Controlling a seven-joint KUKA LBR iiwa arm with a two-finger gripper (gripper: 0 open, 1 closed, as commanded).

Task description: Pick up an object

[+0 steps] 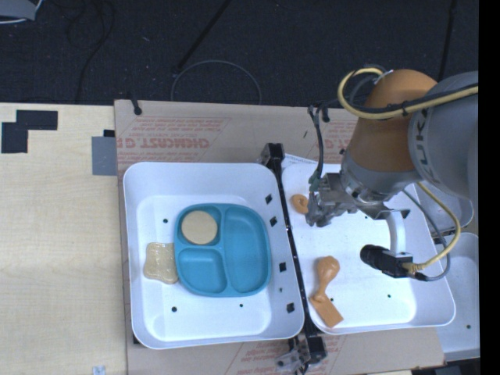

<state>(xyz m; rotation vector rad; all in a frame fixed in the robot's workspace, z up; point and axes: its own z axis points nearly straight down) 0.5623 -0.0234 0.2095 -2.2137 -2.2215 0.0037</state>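
**Worktop with two white bins, end effector low in the right bin**

Pale wood worktop (55, 233) runs along the left of the camera view, with dark carpet (234, 37) and loose cables beyond its far edge. A cardboard sheet (195, 131) lies on the worktop under two shallow white bins set side by side.

The arm (391, 139) reaches in from the right, and its end effector (318, 216) sits low over the far left part of the right bin (383, 303), close to the wall it shares with its neighbour. From this angle I cannot tell whether the end effector is open or closed, and nothing can be seen held in it.

A small orange piece (300, 203) lies just beside the end effector on its left, against the bin's left wall near the far left corner. Whether the two touch cannot be made out.

Nearer the bin's front edge, well apart from the end effector, lies a tan drumstick-shaped piece (326, 270). An orange wedge (330, 314) lies at its lower end, near the front left corner.

In the left bin (156, 326), a blue divided plate (234, 264) lies near the middle. A round tan disc (198, 226) rests in its far left compartment. A pale yellow piece (160, 262) lies on the bin floor, touching the plate's left edge.
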